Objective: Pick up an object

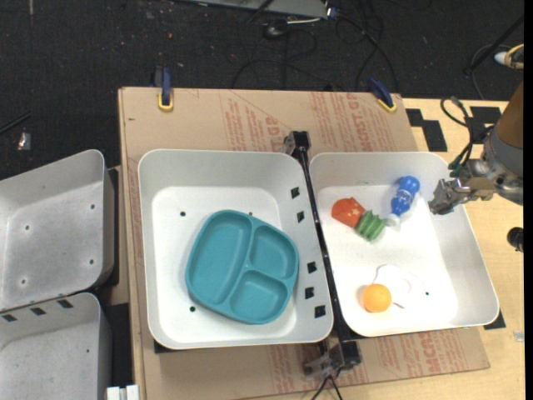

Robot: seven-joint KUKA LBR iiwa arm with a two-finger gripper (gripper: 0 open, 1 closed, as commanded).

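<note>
On the desk (208, 115), two white bins sit side by side; the right bin (466, 265) serves as landmark. Camera view: the arm (508, 152) enters from the right, and its claw (441, 197) hangs over the right bin's upper right rim. Nothing is seen between the fingers; how far apart they stand cannot be told from this angle. Inside the right bin, toward its upper middle, a blue and white bottle (404, 195) lies tilted, just left of the claw. Beside the bottle's lower end rests a green piece (371, 226), touching a red piece (347, 211) on its left. An orange ball (376, 297) sits near the bin's lower edge, well apart from the others. The left bin (166, 223), adjoining the right bin, carries a teal divided tray (241, 267).
</note>
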